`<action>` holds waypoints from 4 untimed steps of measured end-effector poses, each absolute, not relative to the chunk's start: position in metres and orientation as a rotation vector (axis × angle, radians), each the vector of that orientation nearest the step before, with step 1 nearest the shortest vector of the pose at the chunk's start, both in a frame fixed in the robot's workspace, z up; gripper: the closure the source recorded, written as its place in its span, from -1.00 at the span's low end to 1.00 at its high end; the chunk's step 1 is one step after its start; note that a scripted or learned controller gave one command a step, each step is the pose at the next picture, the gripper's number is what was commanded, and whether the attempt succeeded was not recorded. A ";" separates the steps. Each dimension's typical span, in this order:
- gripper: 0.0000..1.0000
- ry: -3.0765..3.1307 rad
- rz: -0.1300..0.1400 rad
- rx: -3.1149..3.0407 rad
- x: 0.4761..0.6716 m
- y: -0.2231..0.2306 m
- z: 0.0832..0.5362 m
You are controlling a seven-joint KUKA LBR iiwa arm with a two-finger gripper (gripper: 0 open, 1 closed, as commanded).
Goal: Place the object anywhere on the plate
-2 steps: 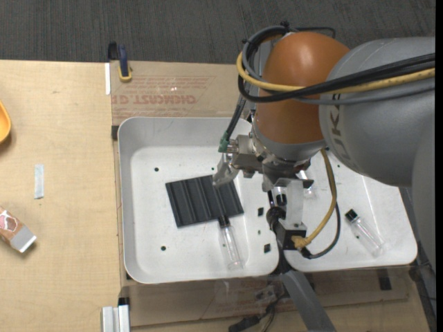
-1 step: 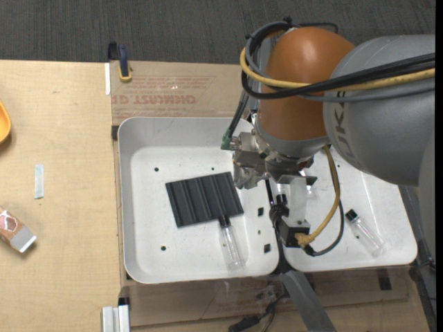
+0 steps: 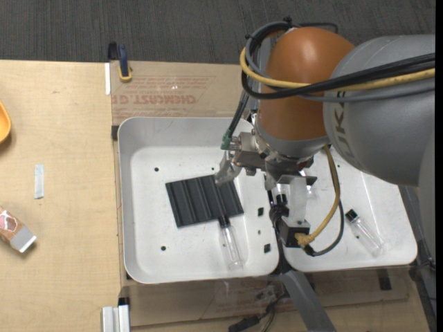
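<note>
Tool [image 3: 229,171], its opening impossible to tell, hangs at the upper right edge of the one black ribbed plate [image 3: 204,200] in the left bin [image 3: 145,206], so it should shift over the near vial [image 3: 232,246] at the plate's lower corner and close across its width; a second vial [image 3: 365,234] lies in the right bin [image 3: 394,251].

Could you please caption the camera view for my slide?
Claw at the black plate in the left bin; a clear tube beside it, a second tube in the right bin.
</note>
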State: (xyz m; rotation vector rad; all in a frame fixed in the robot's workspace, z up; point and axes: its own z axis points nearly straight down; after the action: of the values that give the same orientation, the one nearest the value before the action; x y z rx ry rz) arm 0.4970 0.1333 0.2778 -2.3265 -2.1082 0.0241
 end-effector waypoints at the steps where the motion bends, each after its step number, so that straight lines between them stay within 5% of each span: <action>1: 1.00 -2.105 0.032 -2.328 0.498 0.131 0.285; 2: -1.00 -2.106 0.032 -2.329 0.497 0.131 0.285; 3: 1.00 -2.102 0.041 -2.331 0.498 0.129 0.293; 4: 1.00 -1.977 0.008 -2.442 0.529 0.099 0.301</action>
State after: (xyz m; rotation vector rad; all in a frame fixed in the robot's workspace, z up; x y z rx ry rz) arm 0.5290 0.0990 0.3013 -2.4423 -1.9772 0.0076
